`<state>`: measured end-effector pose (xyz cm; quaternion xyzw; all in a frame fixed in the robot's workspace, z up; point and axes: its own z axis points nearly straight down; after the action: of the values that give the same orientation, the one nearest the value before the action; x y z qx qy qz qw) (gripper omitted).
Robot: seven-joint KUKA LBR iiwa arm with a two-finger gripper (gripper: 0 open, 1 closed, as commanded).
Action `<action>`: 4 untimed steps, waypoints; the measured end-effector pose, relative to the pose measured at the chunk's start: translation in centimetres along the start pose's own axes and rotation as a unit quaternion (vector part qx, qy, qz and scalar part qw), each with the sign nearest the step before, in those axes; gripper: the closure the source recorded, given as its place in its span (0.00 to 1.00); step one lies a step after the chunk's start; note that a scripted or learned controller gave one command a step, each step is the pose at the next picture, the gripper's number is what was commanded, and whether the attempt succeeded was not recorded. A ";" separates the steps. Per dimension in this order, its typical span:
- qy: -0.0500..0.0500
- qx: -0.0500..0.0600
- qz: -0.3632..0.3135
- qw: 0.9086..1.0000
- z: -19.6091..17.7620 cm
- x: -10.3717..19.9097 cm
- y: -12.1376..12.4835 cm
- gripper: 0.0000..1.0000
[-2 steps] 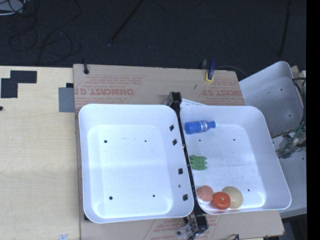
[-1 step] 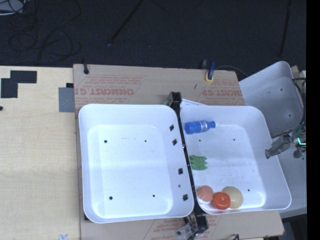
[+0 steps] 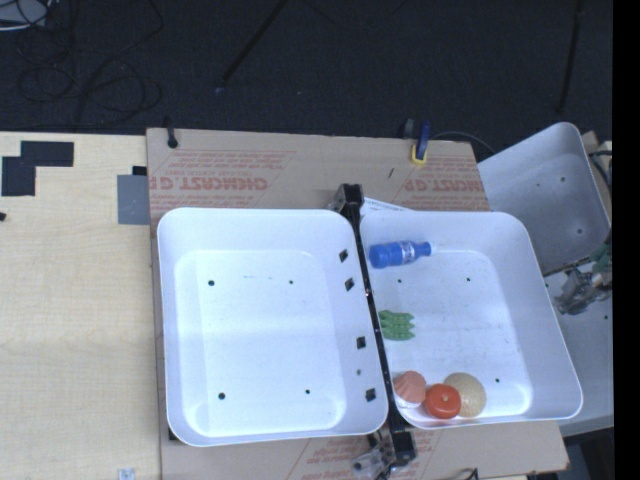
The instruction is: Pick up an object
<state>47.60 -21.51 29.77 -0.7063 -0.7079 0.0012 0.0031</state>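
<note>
- Right bin [image 3: 545,368] holds all candidates: blue bottle [image 3: 399,254] lying on its side near the far-left corner, green item [image 3: 396,325] against the left wall, three round pieces clustered at the near edge (red one [image 3: 442,401] in the middle).
- Left bin [image 3: 260,323] carries nothing to pick.
- Bottle judged light, rigid, apt to roll; best gripped across the body.
- State of the fingers: cannot tell.

Probably lab: clamped bins [image 3: 265,230], cables [image 3: 60,58]
</note>
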 end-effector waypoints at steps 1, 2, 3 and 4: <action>-0.003 -0.007 0.000 1.000 -9.3 0.1 0.0 1.00; 0.002 0.005 0.001 1.000 5.6 0.3 -0.2 1.00; -0.001 -0.002 0.002 1.000 4.8 0.1 0.0 0.00; -0.001 -0.002 0.000 1.000 6.5 0.2 3.7 0.00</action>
<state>51.29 -21.32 23.28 -0.7064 -0.7078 0.0004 0.0007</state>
